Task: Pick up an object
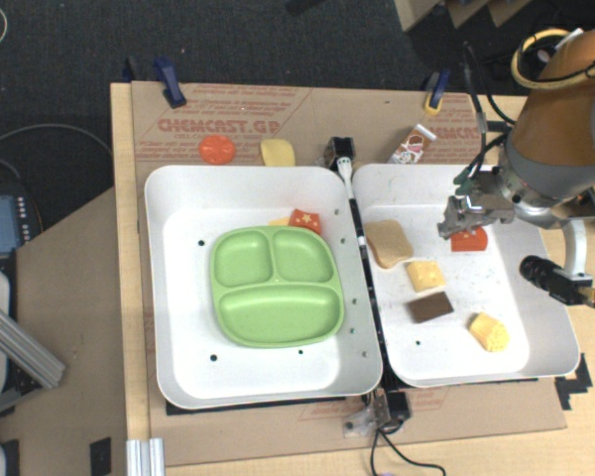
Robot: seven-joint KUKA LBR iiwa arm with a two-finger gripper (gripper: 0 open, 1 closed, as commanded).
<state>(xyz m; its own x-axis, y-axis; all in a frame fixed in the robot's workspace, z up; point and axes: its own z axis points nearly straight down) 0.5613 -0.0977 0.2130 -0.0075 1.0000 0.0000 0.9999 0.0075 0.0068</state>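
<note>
Hand (460,222) low, arm from right

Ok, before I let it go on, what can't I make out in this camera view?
- Gripper: the wrist covers its tips.
- Red object in the right bin: the gripper hides its top, so contact is unclear.
- Red piece behind the green tray: partly hidden by the tray rim.

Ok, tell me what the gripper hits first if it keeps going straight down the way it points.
Most likely the red object in the right bin: the gripper hangs right over it, pointing down. Height above it is hard to judge from this slanted view, and part of the object is hidden.
</note>
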